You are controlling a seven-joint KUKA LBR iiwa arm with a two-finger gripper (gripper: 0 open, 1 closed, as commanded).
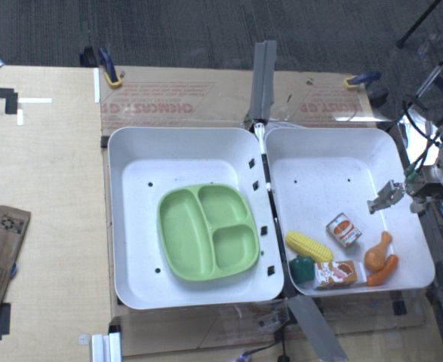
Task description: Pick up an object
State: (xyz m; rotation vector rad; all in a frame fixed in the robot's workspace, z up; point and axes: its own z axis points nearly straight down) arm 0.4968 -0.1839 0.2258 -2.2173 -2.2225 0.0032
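- Objects for the pick: all bunched in the near part of the right bin (334, 145), closest to the corn.
- Landmark for everything below: yellow corn cob (309, 244).
- Just past the corn toward the arm side: small can (344, 230), red-and-white label, lying tilted.
- Right under the corn, nearer the camera: green block (301, 269), touching or nearly touching the corn.
- Beside that green block, still just below the corn: flat orange packet (335, 274).
- Further off from the corn, toward the arm: orange drumstick-looking piece (378, 252) and a carrot-ish thing (382, 271), pressed against each other by the look of it.
- Well away from the corn, across the divider: green divided plate (207, 231) in the left bin (130, 172).
- End effector (386, 196): hovering up and to the arm side of the corn, nothing between the fingers (379, 201), so not gripping anything; open or closed, honestly can't tell at this size.
- Best bet, imo: go for the can, since it sits a bit apart from the rest.
- Come straight down, centre over the can body, close across the narrow way.
- Would avoid the drumstick/carrot pair, too easy to nudge both.
- Same for the corn: green block crowding one side.
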